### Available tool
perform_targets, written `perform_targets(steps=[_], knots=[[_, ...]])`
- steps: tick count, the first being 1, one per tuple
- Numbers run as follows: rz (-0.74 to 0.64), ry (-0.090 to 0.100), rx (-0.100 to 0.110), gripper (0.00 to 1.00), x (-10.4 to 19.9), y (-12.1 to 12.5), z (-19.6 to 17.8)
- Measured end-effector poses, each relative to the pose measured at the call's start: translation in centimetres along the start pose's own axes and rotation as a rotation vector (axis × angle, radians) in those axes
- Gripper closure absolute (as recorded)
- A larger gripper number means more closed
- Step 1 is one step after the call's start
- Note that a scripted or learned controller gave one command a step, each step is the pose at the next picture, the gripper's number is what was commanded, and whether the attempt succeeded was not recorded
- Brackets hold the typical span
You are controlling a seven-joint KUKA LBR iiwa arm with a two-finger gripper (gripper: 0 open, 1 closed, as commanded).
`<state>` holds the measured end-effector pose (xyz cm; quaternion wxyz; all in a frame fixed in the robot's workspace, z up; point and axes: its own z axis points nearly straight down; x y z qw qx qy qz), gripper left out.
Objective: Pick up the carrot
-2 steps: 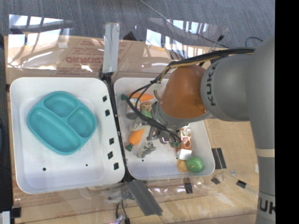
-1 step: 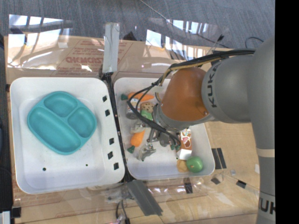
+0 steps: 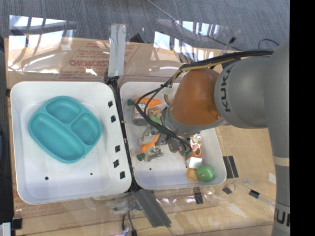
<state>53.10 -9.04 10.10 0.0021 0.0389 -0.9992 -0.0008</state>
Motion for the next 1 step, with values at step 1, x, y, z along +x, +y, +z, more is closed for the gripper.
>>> perform_targets(steps=[1], knots=[[0.083, -0.015, 0.004, 1.00, -3.77, 0.24, -9.57]])
